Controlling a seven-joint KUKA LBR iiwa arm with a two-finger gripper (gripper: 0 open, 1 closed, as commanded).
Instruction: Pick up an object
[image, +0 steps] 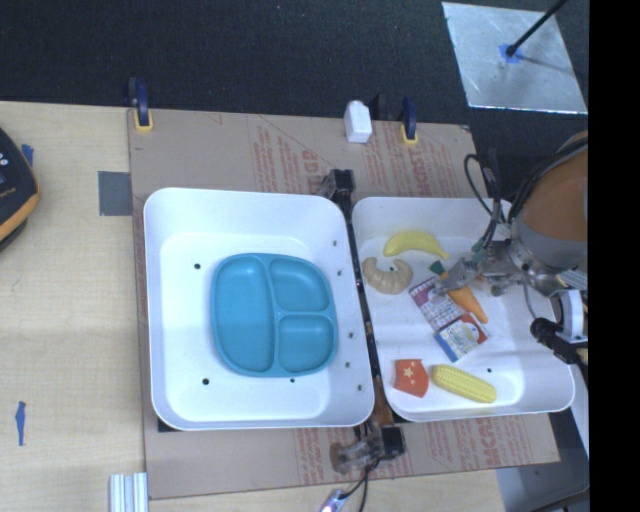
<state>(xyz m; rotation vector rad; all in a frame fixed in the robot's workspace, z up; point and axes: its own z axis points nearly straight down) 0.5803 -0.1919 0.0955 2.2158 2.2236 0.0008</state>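
Camera view: two shallow white bins sit side by side on brown cardboard printed with faint red lettering too small to read. The left bin (170, 300) holds a smooth blue plastic tray (272, 313) with three compartments. The right bin (540, 395) holds a curved yellow banana (415, 242), a ridged tan croissant (387, 274), a tapered orange carrot (468, 302), flat printed packets (447, 318) with illegible text, a red block (411, 375) and a knobbly yellow corn cob (463, 383). The carrot lies near the bin centre, long axis diagonal, upper left to lower right. The corn's long axis runs nearly left-right. The gripper (462, 274) sits just above the carrot's upper end. Jaw state cannot be determined.
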